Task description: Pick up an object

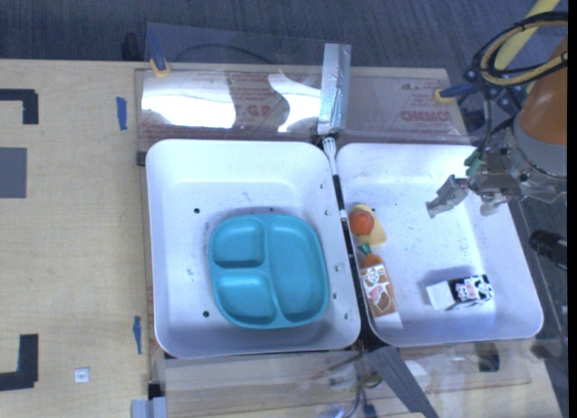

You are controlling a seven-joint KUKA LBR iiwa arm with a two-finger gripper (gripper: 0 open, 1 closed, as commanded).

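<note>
The right bin (505, 317) holds three things. A small orange and yellow toy (363, 224) lies by its left wall, with a flat orange and white packet (380, 288) just below it. A little white carton with black cow patches (460, 292) rests near the front right. My gripper (468, 201) hangs over the bin's upper right part, above and to the right of the toy. Its fingers (444, 198) are spread open with nothing between them.
In the left bin (171, 182) lies a blue divided plate (269, 268). A clear plastic sheet and a strip of silver tape (334, 87) lie behind both bins. Yellow and black cables (518, 42) loop at the upper right, near the arm.
</note>
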